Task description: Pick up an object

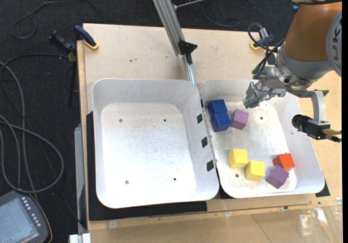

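Observation:
The right bin [304,179] holds several small blocks. A blue block [218,114] sits near its left wall, with a light purple cube [240,119] just to its right. Two yellow cubes [238,158] [255,170] lie toward the front, beside an orange block [284,161] and a darker purple cube [278,176]. My gripper [252,100] hangs over the back of the right bin, just up and right of the light purple cube. I see no block between its tips.
The left bin [103,128] stands beside the right one. A slanted metal pole [166,11] crosses the bench from the top to the gap between the bins. Clamps [87,38] sit at the bench's back corners. Cables lie on the dark floor around the bench.

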`<state>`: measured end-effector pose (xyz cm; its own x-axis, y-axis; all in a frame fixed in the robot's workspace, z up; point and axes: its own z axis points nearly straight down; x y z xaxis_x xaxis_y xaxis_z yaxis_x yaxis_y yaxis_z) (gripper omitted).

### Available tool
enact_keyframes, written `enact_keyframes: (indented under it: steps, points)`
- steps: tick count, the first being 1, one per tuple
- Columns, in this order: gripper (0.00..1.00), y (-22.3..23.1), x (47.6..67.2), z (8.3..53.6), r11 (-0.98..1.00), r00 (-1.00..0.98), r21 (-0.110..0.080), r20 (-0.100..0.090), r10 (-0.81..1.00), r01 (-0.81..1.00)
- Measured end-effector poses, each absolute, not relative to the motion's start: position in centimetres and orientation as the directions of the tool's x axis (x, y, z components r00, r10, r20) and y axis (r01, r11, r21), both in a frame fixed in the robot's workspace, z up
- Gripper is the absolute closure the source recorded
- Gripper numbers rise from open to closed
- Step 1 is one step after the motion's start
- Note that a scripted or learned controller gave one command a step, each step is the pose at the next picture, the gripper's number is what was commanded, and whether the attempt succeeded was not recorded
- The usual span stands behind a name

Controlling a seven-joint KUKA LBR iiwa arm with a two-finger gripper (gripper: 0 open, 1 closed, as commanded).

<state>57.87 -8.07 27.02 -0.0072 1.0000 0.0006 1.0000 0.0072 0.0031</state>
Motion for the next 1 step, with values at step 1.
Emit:
enact_keyframes:
  steps: [1]
  points:
    - [1.0, -3.98, 59.79, 26.78, 0.007, -0.007, 0.002, 0.0, 1.0, 1.0]
